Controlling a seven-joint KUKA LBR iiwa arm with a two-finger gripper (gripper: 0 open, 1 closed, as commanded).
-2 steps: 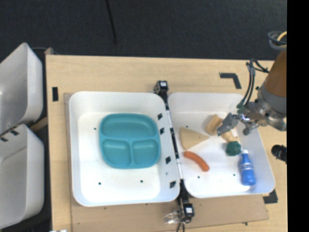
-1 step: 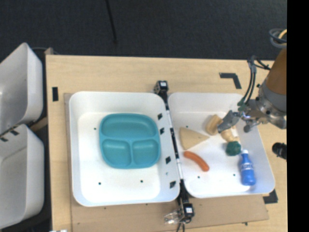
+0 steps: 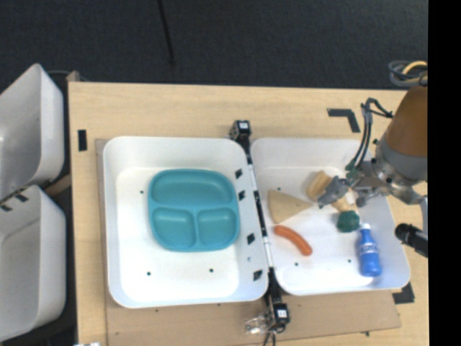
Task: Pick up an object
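The right bin [image 3: 317,283] holds several small objects. A tan bread-like piece [image 3: 316,184] lies near its middle, with a cream wedge [image 3: 287,207] to its left. An orange sausage [image 3: 293,240] lies toward the front. A dark green lump [image 3: 348,222] and a blue bottle [image 3: 368,251] sit at the right. My gripper [image 3: 342,193] hangs low over the right bin, just right of the tan piece and just above the green lump. The view does not show anything held in it.
A teal divided plate [image 3: 193,209] lies in the left bin [image 3: 130,280]. The arm's orange band [image 3: 410,125] and wrist cover the right bin's far right side. A divider with black clips [image 3: 253,215] runs between the bins.
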